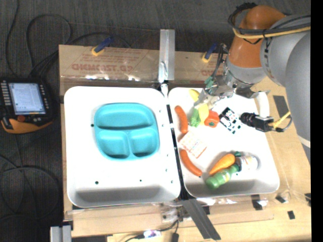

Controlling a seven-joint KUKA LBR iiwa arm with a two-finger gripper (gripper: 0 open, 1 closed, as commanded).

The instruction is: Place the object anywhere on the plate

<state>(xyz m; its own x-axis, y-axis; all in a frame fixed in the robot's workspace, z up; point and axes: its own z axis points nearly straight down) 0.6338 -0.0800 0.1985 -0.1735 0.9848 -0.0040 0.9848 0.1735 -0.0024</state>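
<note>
1. Dark carpet surrounds a wooden bench (121,64) bearing two white bins; the blue plate (127,130) lies in the left bin (81,185).
2. At upper right of centre, the gripper (212,96) hovers over a yellow-green toy (200,113) in the right bin (262,175); whether it grips cannot be told.
3. Best, I judge: secure that toy squarely, lift clear of the divider, then release over the plate's middle.

Faint red lettering on the cardboard sheet (108,64) behind the bins is too blurred to read.

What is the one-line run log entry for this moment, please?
arm: over right bin | gripper: above yellow-green toy | plate: in left bin, bare
</note>
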